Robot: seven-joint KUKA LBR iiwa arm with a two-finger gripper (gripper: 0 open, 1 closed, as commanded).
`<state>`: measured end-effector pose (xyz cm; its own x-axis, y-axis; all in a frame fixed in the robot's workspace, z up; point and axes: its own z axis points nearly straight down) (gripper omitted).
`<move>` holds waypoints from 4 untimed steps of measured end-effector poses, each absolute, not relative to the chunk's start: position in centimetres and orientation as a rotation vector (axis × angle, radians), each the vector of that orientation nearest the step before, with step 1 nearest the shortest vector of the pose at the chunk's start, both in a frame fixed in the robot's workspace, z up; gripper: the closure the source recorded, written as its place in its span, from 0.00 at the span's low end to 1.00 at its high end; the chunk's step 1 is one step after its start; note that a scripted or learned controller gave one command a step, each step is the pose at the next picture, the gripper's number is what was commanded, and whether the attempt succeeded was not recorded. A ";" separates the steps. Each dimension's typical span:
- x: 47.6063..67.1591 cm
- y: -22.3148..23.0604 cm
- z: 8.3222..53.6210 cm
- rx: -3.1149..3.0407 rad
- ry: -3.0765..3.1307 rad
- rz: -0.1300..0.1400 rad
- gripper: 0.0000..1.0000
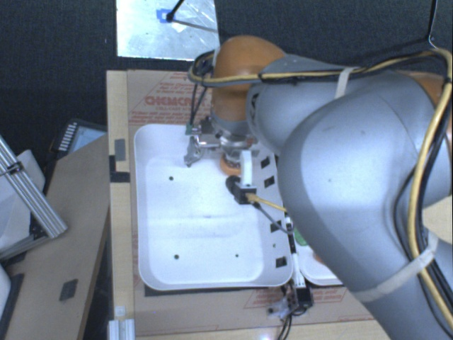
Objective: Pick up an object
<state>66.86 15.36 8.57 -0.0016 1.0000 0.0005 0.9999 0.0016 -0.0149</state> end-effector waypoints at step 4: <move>66.6 23.6 8.1 -2.209 -2.214 0.022 0.00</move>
